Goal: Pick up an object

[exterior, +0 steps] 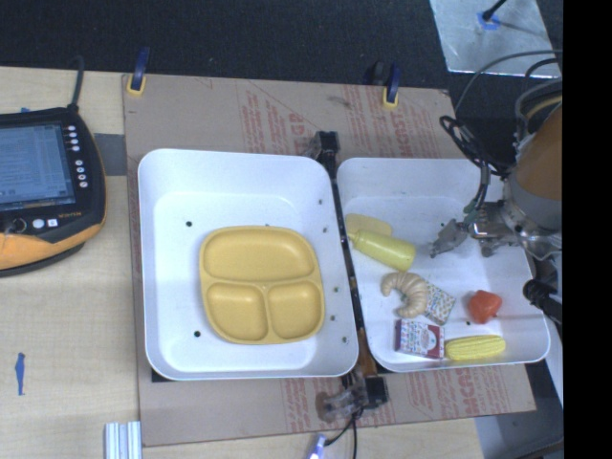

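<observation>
The arm (540,161) comes in from the right and hangs over the right bin's (411,175) far right part; its jaws (466,234) point left over bare white floor, clamped on nothing, and whether they stand apart or together I cannot tell. Everything to pick from lies in this bin: a yellow bottle (381,244) hard against the left wall, a croissant (409,292) near the middle, touching a small patterned packet (440,303), a red-and-white carton (419,338) and an ear of corn (474,348) along the near wall, and a red piece (484,305) toward the right rim. The back half of the bin is open floor, as is the patch between the bottle and the jaws. The left bin (167,247) carries a yellow divided tray (260,283) in its centre, with a white margin on every side. The two bins touch along their inner rims. On the counter (57,352) at far left sits a handheld control tablet (43,189), well apart from both bins
</observation>
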You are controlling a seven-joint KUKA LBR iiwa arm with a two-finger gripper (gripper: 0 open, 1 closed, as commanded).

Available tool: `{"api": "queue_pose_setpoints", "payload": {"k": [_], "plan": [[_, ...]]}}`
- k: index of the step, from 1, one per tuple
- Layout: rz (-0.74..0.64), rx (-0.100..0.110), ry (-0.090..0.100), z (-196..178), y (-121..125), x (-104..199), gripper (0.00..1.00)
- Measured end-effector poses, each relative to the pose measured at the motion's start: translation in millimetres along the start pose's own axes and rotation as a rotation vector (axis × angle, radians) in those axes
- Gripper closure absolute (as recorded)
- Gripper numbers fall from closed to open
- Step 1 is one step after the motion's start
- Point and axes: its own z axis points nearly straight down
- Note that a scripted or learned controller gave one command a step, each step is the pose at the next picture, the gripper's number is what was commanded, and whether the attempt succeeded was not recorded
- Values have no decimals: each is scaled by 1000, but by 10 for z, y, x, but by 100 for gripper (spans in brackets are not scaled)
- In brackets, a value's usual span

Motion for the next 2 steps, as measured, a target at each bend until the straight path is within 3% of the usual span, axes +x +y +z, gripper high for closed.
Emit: {"api": "queue_pose_setpoints", "payload": {"k": [1, 2], "plan": [[-7, 8, 6, -330, -262, 677, 0], [-4, 15, 6, 554, -231, 764, 0]]}}
